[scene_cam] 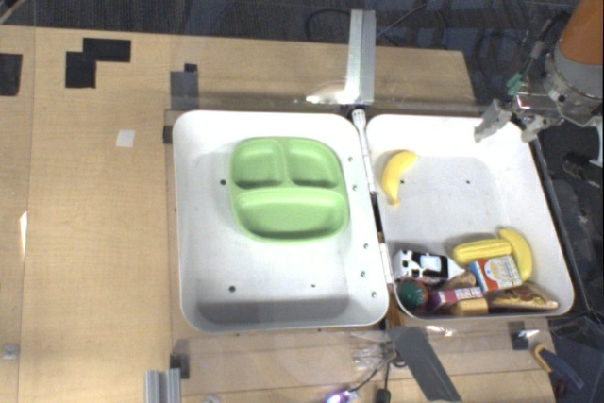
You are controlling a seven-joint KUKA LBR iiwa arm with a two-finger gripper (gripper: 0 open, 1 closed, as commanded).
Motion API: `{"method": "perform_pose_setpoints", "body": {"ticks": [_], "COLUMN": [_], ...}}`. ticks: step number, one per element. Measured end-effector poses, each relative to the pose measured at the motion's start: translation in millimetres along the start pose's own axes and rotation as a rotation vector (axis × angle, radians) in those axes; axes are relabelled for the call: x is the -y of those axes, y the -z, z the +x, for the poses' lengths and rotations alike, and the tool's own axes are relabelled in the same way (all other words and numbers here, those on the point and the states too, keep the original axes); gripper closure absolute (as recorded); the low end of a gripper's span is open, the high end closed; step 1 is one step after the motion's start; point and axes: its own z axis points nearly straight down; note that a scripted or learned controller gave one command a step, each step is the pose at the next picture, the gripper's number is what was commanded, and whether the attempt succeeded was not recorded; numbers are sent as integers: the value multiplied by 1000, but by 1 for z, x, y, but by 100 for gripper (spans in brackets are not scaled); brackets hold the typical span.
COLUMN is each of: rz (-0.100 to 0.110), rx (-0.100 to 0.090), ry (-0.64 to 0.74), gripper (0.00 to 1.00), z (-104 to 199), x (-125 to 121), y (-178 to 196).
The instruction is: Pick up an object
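Observation:
A small yellow banana (396, 173) lies alone near the left wall of the right bin (472, 179). Packed into that bin's front right corner are a yellow toy (493, 250), a small carton (498, 273), a black-and-white item (420, 264), a green ball (411, 295) and a brown piece (519, 301). My gripper (510, 123) hangs over the far right corner of the right bin, well away from the banana and the pile. Its fingers are open with nothing between them.
A green divided plate (288, 186) lies in the left bin (203, 231). A metal post (362, 52) rises behind the wall between the bins. Cables run across the dark floor at the back right.

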Motion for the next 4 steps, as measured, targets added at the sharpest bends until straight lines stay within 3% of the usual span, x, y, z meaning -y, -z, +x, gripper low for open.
{"method": "perform_pose_setpoints", "body": {"ticks": [1, 2, 3, 4], "rz": [-2, -5, -2, -5], "rx": [-1, 0, -1, 0], "ry": [79, 86, -12, -68], "gripper": [0, 0, 0, 0], "z": [95, 95, 126, 114], "x": [-6, 27, -5, 21], "y": [-107, -108, -10, -109]}}
